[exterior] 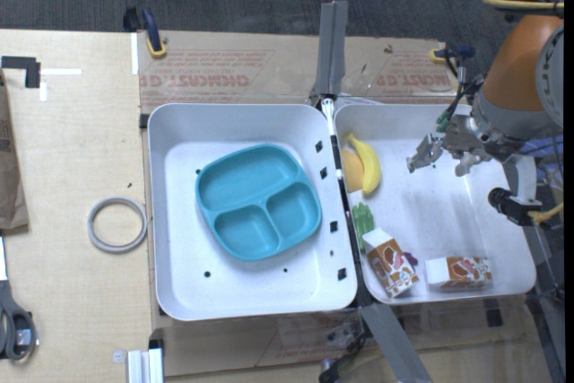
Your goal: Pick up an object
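Two white bins are set side by side: the left bin (170, 220) carries a blue divided tray (258, 202), the right bin (408, 126) a banana (366, 164) by its left wall and two small cartons (392, 267) (458, 272) along its near edge. The gripper (446, 153) is held above the right bin's far right part with fingers apart and nothing between them. Nothing is lifted yet, so choosing, descent and grasp are judged to remain.

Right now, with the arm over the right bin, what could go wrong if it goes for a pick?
1. The gripper hovers over bare floor of the right white bin, apart from every object, so a straight descent would likely close on nothing.
2. The yellow plastic banana lies against the bin's left wall beside an orange fruit; a grasp there may hit the wall.
3. The two small printed boxes sit near the front rim and may slide.
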`<state>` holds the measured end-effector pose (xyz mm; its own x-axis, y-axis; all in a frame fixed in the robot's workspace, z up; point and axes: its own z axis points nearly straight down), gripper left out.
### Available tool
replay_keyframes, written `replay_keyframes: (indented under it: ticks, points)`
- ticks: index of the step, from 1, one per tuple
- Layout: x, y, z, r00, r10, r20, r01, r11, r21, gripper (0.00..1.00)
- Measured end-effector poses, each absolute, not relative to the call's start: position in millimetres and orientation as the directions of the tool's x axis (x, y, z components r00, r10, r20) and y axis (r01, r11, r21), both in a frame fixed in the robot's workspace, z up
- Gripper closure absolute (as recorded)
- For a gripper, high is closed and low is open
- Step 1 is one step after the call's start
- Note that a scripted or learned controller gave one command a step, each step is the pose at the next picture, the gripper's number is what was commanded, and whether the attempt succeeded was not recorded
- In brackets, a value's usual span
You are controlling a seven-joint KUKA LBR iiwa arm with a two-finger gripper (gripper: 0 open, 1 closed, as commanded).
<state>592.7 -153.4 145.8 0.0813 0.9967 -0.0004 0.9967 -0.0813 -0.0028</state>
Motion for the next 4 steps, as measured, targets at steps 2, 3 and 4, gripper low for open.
replay_keyframes:
  ticks: [2, 3, 4]
  points:
    - [629.4, -59, 189, 0.140, 0.990, -0.002, 0.990, -0.140, -0.004, 0.00]
    - [532.5, -75, 209, -0.096, 0.995, 0.000, 0.995, 0.096, -0.004, 0.00]
    - [607.0, -96, 162, -0.359, 0.933, 0.000, 0.933, 0.359, -0.002, 0.00]
